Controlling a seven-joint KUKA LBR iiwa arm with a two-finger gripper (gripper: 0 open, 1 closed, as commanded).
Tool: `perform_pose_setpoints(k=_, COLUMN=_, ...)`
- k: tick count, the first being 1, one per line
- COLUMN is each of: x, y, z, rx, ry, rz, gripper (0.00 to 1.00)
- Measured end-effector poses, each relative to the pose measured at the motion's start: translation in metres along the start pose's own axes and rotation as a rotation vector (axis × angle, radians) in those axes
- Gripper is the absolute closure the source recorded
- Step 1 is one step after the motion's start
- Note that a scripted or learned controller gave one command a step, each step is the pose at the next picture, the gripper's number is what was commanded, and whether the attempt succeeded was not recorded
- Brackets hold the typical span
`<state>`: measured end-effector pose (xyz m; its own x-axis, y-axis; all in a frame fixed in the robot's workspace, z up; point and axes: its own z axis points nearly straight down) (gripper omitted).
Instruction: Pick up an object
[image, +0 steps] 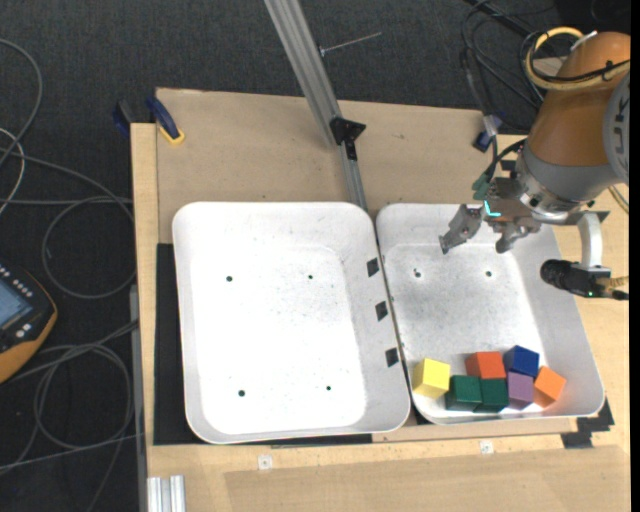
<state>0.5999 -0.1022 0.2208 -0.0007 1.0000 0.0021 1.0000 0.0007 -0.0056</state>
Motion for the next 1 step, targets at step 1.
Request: perform_pose_setpoints(k=1, x=-0.0002, y=0.0008, z=-0.0024, rx=-0.005, ry=-0.001, rz=0.0, gripper=0.0)
